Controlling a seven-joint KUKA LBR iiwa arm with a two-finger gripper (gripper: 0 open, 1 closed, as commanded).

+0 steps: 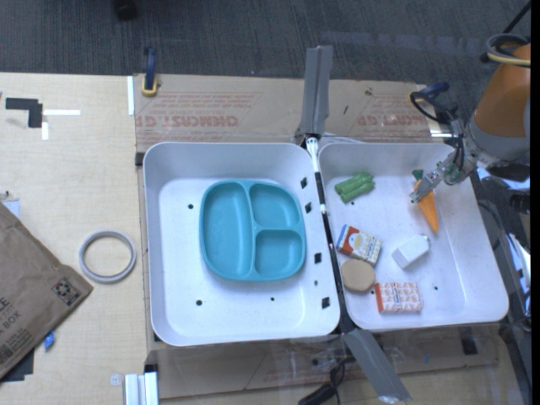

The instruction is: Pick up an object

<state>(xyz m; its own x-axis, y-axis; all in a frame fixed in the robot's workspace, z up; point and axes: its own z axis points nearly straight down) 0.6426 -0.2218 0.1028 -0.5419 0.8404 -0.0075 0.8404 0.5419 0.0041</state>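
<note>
- Hovering at the right bin's (494, 251) far right side: gripper (426, 191), fingers too small to judge, open or shut cannot be told.
- Toy carrot (430, 212): just beneath the gripper; likely light, rigid, smooth plastic; grasp across the thick middle, as the tapered tip may slip.
- Near: white block (411, 251), green pod (354, 186).

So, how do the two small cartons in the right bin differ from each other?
The upper carton is white, with a red edge and a yellow picture, and lies tilted. The lower carton is mostly red and white and lies nearly square to the right bin. The upper one is left of the white block; the lower one sits right of the round tan piece. Both are small, lying flat.
</note>
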